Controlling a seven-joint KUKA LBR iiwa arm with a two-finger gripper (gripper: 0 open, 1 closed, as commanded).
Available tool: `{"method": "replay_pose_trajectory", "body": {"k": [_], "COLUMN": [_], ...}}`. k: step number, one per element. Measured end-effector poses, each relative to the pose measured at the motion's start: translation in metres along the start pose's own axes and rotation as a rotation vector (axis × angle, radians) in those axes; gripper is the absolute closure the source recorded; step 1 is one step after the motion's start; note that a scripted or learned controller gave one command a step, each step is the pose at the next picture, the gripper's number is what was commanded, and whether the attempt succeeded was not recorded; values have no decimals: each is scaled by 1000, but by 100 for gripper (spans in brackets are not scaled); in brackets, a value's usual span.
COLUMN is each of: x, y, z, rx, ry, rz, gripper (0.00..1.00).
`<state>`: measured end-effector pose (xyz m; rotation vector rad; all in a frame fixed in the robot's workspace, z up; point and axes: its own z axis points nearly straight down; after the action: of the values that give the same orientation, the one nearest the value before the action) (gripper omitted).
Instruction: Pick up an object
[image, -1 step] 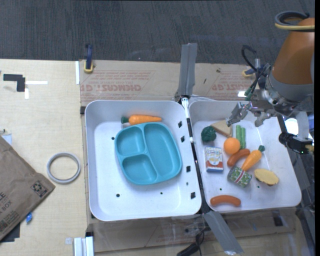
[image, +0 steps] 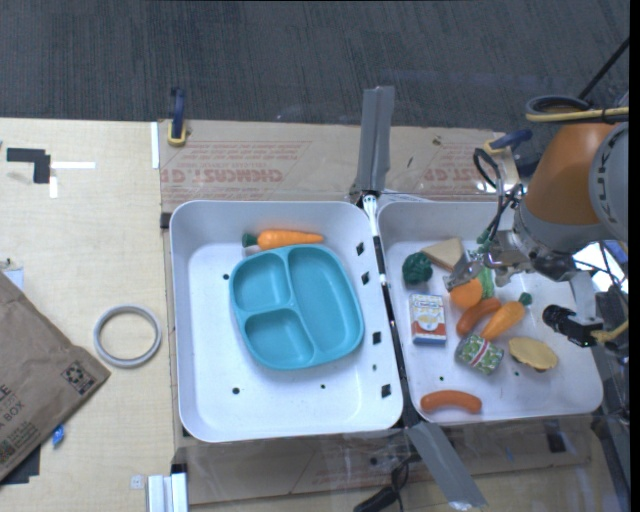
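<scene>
- A roll of tape (image: 127, 334) is seen lying flat on the bench, left of the 2 bins, with a cardboard box (image: 35, 375) at the left edge.
- The left bin (image: 200, 400) is seen to hold a blue plate (image: 296, 306) with 3 compartments, tilted slightly; a carrot (image: 290, 238) lies just beyond its far edge.
- In the right bin (image: 580, 395), a green broccoli (image: 417, 267) is placed near the left wall, with a beige wedge (image: 443, 252) just beside it.
- A small juice box (image: 428, 319) lies below these, and a sausage (image: 451, 402) lies near the front wall.
- A cluster is formed in the middle of the right bin: an orange (image: 466, 293), a red sausage (image: 477, 315), a second carrot (image: 503, 319) and a green packet (image: 479, 353).
- A bun (image: 532, 353) lies to the right of the packet.
- The gripper (image: 474, 268) is lowered over the orange, apparently touching it; whether its jaws are open or closed cannot be told.
</scene>
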<state>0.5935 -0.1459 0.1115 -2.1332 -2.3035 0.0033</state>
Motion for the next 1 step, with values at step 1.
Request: {"method": "replay_pose_trajectory", "body": {"k": [1], "x": [5], "y": [-31], "z": [20], "rx": [-1], "ry": [1], "rz": [-189], "gripper": [0]}}
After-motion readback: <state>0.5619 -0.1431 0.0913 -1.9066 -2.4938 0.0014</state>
